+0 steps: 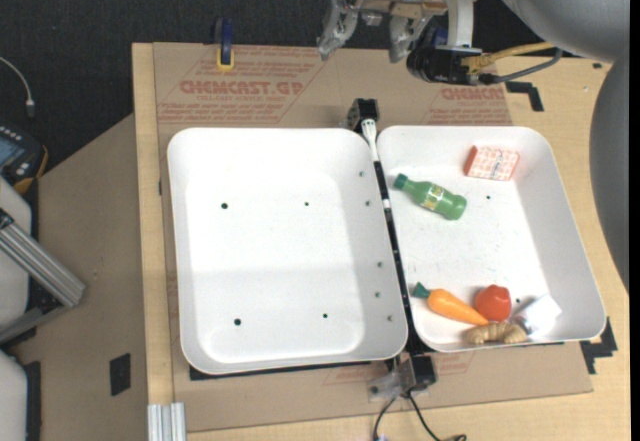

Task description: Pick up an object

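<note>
Gripper (368, 33) hangs spread and holding nothing, beyond the right bin (560, 229), well clear for choosing among its toys.

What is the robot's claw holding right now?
Nothing. The gripper hangs open above the back of the bench, nothing between its fingers; the green bottle lies in the right bin.

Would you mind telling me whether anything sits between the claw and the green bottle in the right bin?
Nothing visible does. The claw hangs above the bench beyond the bins' far edge, and the green bottle lies apart from the pink box, uncovered.
</note>
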`<state>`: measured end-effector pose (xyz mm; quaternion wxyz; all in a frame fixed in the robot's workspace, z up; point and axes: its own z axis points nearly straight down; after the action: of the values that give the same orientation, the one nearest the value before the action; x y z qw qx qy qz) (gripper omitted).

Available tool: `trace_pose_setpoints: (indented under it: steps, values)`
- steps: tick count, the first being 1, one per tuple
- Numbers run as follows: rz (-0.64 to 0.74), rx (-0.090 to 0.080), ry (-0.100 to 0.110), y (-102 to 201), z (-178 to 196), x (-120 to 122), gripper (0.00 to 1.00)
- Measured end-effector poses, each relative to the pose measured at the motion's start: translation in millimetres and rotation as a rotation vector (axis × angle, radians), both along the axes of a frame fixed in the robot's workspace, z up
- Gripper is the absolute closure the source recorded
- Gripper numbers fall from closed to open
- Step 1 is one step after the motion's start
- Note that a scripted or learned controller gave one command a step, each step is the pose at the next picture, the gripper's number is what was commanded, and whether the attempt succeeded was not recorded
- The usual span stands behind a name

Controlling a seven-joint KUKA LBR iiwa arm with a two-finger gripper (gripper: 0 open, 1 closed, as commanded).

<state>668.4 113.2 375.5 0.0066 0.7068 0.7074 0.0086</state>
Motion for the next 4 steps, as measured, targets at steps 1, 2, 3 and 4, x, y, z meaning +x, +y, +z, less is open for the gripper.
trace_pose_setpoints:
  steps: [1, 2, 3, 4]
  values:
    - [0.000, -0.003, 0.027, 20, -299, -4, 0.00]
    - [-0.001, -0.002, 0.018, 20, -279, -1, 1.00]
    - [-0.002, -0.001, 0.016, 21, -269, -1, 1.00]
    - [-0.002, 0.000, 0.015, 21, -259, -1, 1.00]
